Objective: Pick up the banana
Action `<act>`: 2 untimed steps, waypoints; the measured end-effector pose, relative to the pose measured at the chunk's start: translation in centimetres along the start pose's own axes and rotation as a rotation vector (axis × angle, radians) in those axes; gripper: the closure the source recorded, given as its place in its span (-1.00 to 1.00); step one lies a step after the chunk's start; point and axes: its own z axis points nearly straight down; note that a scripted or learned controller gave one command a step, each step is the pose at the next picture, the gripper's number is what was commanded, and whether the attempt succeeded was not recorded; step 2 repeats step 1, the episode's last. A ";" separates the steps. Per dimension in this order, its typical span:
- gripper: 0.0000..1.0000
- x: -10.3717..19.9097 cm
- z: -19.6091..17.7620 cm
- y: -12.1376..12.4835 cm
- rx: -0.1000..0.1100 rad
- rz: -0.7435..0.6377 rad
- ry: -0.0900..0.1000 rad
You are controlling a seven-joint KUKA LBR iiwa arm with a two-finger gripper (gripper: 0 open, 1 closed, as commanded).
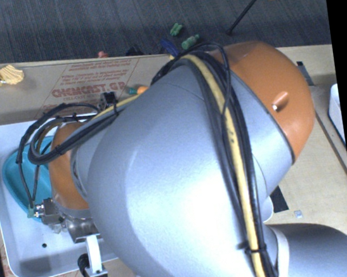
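My grey arm with its orange band (63,175) reaches far over into the left white bin (1,191) and covers most of it. A teal object (18,179) lies in that bin, just left of my wrist. The wrist hardware (67,223) hangs low over the bin floor. The arm's bulk hides the gripper's tips and whatever lies under them. I cannot make out the banana.
Black cables loop from the wrist over the bin's upper part (49,120). A brown cardboard sheet (89,82) lies under and behind the bin. A yellow and blue clamp (4,75) sits at the sheet's far left corner.
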 end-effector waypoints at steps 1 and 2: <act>-1.00 0.0 0.0 0.1 -0.004 0.000 0.001; -1.00 0.0 0.0 0.1 -0.004 0.000 0.001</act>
